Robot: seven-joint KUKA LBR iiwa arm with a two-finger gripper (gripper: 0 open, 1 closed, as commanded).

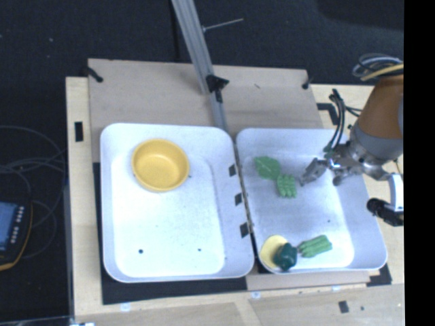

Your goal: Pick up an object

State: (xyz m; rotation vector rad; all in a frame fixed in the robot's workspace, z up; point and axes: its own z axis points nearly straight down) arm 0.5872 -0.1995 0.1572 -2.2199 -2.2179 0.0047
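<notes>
Claw (325, 170) of the grey-and-orange arm hangs over the right-hand bin (353, 202), just right of two green pieces lying near the middle of its floor; its two fingers look spread apart with nothing between them, though the slant of the view makes the gap hard to judge. Nearest pick is the lower green piece (287, 185), touching or almost touching the upper green piece (267, 166). Should the claw close there, it may catch both or nudge one aside and come up bare. Along the bin's front edge a small yellow cup (270, 248) holds a dark green lump (286, 256), with another green piece (315, 246) just beside it; crowding against the wall could block a finger. A yellow bowl (160, 164) sits well apart in the left bin (170, 250) on the worktop (272, 87).
</notes>
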